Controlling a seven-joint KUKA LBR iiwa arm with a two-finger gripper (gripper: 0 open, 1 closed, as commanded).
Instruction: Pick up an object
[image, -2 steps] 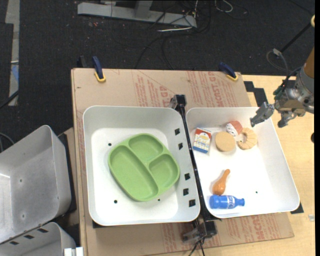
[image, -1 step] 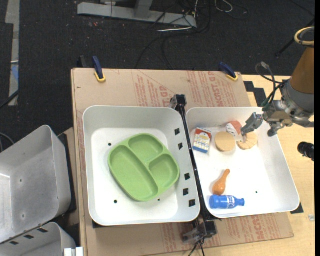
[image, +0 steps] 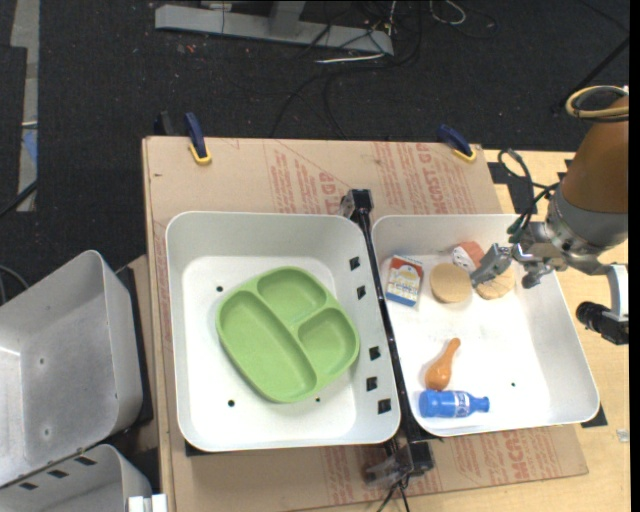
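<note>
Round wooden disc (image: 451, 287) is lying in the right bin (image: 560, 350), just beside a small tan piece (image: 493, 289) and a carton (image: 404, 280). Gripper (image: 497, 264) is hovering over that cluster, and I cannot tell how it is set. Judging from here, it should be centring on one item and dropping straight, avoiding neighbours. Green tray (image: 288, 333) is sitting in the left bin (image: 190, 300).
</note>
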